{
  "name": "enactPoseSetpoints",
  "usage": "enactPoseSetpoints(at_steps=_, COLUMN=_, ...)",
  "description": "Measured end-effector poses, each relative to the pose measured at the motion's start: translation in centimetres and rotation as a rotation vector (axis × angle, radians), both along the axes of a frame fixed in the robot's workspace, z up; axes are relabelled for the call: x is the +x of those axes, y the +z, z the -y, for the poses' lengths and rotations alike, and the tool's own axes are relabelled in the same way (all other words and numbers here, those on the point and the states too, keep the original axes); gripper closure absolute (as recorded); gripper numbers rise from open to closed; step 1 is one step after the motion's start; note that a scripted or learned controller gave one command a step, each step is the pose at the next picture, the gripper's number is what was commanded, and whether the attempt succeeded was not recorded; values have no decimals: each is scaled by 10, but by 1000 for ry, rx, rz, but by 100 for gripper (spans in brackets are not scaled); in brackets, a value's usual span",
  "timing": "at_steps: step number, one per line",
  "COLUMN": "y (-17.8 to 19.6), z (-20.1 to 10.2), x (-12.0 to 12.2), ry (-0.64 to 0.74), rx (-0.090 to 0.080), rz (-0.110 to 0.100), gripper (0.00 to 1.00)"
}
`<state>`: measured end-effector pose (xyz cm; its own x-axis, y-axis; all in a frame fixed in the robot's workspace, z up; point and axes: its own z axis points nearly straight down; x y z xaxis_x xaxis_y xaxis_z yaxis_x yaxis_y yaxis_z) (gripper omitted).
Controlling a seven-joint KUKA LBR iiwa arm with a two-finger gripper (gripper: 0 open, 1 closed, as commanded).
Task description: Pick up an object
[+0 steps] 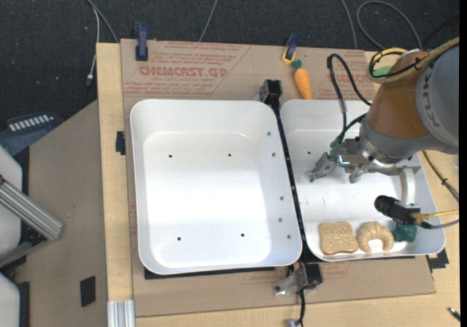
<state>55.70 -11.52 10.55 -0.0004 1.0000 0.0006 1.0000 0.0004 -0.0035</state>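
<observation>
The large shallow white plastic bin on the left (211, 183) has only small dark dots on its floor. Beside it at three o'clock, touching along a black seam, sits the smaller white bin (314, 128). Above its floor hangs the grey two-finger gripper (337, 168), fingers spread apart with nothing between them. At five o'clock from the gripper, by the bin's near rim, lie a tan square cracker-like piece (338, 238) and, just beside it, a pale croissant-shaped toy (376, 236). An orange carrot-shaped toy (303, 82) rests on the cardboard at twelve o'clock.
</observation>
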Motion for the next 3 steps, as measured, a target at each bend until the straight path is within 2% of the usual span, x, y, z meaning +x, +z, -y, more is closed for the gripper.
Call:
enactPoseSetpoints(at_steps=1, y=-22, z=0, x=0, ry=0, rx=0, rz=2, gripper=0)
enactPoseSetpoints(at_steps=2, y=-10, z=0, x=1, ry=0, rx=-1, rz=5, gripper=100)
enactPoseSetpoints(at_steps=3, y=53, z=2, x=0, ry=0, rx=-1, rz=9, gripper=100)
